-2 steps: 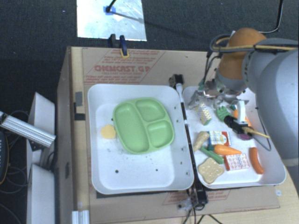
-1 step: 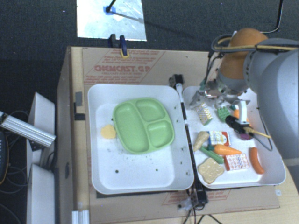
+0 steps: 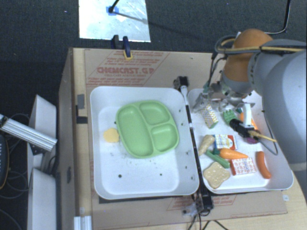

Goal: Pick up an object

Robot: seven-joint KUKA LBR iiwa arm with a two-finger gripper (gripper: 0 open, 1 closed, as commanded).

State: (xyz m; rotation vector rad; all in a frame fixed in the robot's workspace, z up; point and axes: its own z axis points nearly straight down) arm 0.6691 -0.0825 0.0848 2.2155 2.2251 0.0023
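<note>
While the grey arm with its orange band reaches in from the right, its tool (image 3: 205, 101) hangs over the far left corner of the right shallow white bin (image 3: 286, 178). Whether the tool is released or clenched cannot be told, and nothing can be seen grasped in it. Just near of the tool lies a silvery patterned packet (image 3: 209, 115), and a small green block (image 3: 229, 114) sits to the right of that packet. Nearer in the same bin lie an orange plastic carrot (image 3: 232, 154), a red and white carton (image 3: 243, 166), a tan square cracker (image 3: 216, 175) and a red toy sausage (image 3: 263, 164) by the right wall. The left shallow white bin (image 3: 96, 143) holds a light green divided plate (image 3: 146, 128), with a small yellow disc (image 3: 111, 135) just left of it. Both bins rest side by side on the cardboard-covered surface (image 3: 124, 71).
</note>
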